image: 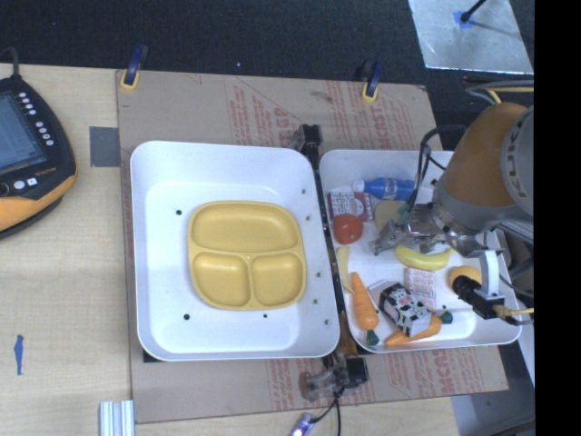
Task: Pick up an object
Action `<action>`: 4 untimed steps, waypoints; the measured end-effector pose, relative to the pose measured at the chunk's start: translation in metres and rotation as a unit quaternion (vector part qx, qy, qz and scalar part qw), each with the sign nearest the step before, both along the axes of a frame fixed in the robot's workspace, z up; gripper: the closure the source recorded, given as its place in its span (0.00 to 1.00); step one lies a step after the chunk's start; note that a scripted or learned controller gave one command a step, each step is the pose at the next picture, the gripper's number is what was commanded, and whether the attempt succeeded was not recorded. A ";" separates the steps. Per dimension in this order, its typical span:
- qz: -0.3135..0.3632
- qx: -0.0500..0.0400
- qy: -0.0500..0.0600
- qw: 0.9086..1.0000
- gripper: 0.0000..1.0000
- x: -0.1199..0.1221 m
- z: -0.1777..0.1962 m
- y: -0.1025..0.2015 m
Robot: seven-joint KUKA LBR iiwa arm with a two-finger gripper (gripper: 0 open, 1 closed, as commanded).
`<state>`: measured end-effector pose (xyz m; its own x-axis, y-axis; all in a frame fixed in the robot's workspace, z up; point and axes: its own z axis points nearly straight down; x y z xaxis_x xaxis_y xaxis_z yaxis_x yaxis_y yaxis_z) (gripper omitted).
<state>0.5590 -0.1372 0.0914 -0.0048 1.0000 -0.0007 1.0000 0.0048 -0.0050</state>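
My gripper (397, 235) is low inside the right bin (472, 336), reaching in from the right under the grey and orange wrist. It hangs just above and left of a yellow banana (425, 259) and right of a red tomato (347, 229). A blue-capped bottle (385, 188) lies behind it. Nearer the front lie an orange carrot (363, 302), a black-and-white toy (405, 306) and a second carrot (413, 335). The arm hides part of the bin's right side.
The left bin (154, 243) holds a yellow divided plate (247, 252). A teach pendant (27, 157) rests on the bench at far left. Clamps (368, 78) pin the cardboard sheet at the back. A small packet (349, 203) lies near the tomato.
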 end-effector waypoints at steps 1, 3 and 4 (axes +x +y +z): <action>0.002 -0.001 0.001 1.000 1.00 0.000 0.011 -0.001; 0.001 0.000 0.000 1.000 0.00 -0.060 0.000 -0.018; 0.003 -0.001 0.000 1.000 1.00 -0.059 0.011 -0.019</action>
